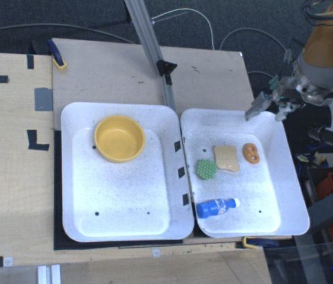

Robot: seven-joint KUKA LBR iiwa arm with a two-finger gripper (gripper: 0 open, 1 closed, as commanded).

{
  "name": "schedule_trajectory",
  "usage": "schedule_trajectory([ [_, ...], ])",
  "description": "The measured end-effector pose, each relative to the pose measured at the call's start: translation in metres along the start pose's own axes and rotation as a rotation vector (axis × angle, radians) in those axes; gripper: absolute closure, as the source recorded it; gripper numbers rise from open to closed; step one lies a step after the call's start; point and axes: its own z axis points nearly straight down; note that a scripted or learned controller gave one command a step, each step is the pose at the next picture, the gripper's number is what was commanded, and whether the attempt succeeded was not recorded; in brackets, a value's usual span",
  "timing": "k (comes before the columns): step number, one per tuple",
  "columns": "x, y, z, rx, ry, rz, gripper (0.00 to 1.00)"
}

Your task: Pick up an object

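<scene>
The gripper (pixel 268 106) hangs over the far right corner of the right bin (pixel 290 212). Its fingers look spread with nothing between them, which fits an approach, I judge, not a lift. Nearest it in that bin lies an orange pretzel (pixel 250 153), with a tan slice of bread (pixel 226 158) beside it and a green ball (pixel 206 169) touching the bread. A blue bottle (pixel 216 207) lies on its side nearer the front (it may roll). The left bin (pixel 77 218) holds a yellow bowl (pixel 119 138).

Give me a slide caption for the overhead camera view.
Gripper poised over right bin's far rim; pretzel, sponge, green ball, blue bottle inside.
</scene>
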Motion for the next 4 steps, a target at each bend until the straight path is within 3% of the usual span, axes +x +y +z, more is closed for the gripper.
schedule_trajectory([
  [1, 0.000, 0.000, 0.000, 0.000, 0.000, 0.000, 0.00],
  [3, 0.013, -0.002, 0.123, 0.007, 0.002, 0.000, 0.00],
  [4, 0.013, 0.002, 0.150, -0.013, -0.003, 0.000, 0.00],
])
